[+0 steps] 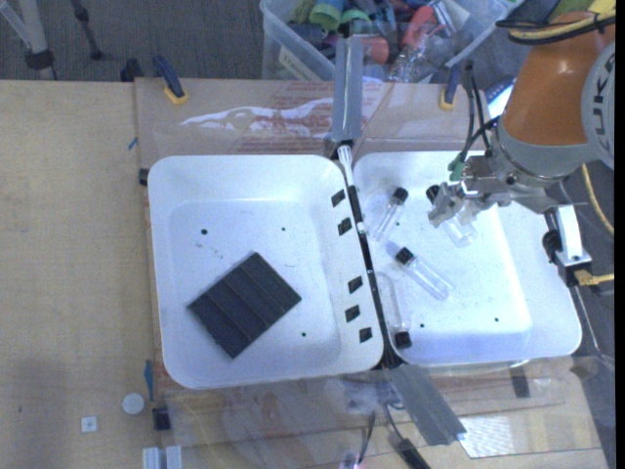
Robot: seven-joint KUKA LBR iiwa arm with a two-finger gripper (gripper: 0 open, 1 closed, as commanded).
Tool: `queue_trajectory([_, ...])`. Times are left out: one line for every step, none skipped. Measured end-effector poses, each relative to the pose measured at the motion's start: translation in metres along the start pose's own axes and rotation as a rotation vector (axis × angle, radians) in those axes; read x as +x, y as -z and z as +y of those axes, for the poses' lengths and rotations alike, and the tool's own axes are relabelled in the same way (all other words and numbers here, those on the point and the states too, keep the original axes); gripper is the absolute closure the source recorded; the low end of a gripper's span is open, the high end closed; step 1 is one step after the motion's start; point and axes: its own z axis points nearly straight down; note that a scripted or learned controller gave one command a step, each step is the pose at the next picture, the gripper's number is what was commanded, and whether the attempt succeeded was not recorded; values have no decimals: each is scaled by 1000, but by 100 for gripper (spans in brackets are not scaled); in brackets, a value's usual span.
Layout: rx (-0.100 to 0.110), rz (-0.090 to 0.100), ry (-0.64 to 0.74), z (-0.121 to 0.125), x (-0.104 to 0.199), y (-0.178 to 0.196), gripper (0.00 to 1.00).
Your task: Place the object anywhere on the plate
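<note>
Gripper (451,206) position is over the upper middle of the right bin (527,335), at the end of the grey arm (547,96) that enters from the right with its orange band above the wrist. Whether the gripper is apart, together or clamped on anything cannot be told, because its tip is small, pale and blurred against the white bin floor. A clear shape is seen just below the tip, but it cannot be determined whether this is a vial or part of the tool.

Three small clear vials with black caps are seen in the right bin. One vial (389,209) is located left of the gripper, near the divider between the bins, lying at a slant. A second vial (420,273) is located below the gripper, near the bin's centre. A third vial (395,316) lies against the left wall, and only its black cap is seen clearly. The clear bodies are hard to make out against the white.

The dark grey plate (244,303), square and ribbed, is laid flat and turned cornerwise in the left bin (186,179), well apart from the vials and the gripper.

A tub of coloured items (381,13) is cut off by the top edge.
</note>
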Motion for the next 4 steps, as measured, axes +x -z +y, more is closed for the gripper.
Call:
queue_trajectory([0,-1,-32,67,59,78,100])
queue_trajectory([-1,-1,101,87,112,158,100])
queue_trajectory([-3,-1,247,92,184,207,100])
queue_trajectory([-1,-1,716,93,216,203,100])
